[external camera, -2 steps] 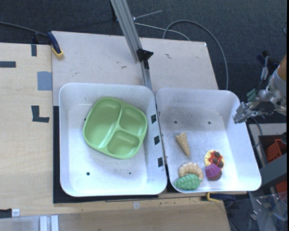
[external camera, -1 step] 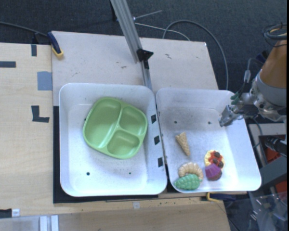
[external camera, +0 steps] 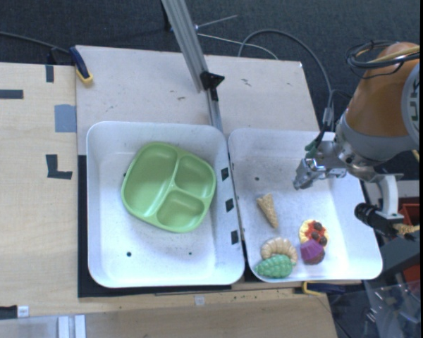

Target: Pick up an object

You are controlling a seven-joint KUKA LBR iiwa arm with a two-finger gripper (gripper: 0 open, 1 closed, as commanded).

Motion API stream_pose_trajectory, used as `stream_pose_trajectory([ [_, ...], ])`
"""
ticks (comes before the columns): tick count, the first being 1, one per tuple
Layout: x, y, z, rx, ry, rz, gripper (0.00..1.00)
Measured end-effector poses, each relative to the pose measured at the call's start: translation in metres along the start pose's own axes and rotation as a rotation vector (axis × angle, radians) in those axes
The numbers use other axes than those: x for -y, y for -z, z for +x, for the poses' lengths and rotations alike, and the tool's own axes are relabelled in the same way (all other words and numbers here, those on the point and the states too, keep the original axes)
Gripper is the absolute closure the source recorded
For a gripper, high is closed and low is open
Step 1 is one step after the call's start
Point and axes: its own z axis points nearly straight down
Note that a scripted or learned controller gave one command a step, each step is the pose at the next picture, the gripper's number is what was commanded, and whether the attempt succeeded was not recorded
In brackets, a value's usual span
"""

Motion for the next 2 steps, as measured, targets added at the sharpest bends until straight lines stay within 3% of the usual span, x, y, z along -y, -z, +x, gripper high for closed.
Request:
stream_pose_trajectory([
  [1,-0.004,-0.015,0.053,0.000,0.001,0.000,1.00],
  [2,-0.005,-0.006,0.107,0.000,0.002,-0.002,1.00],
])
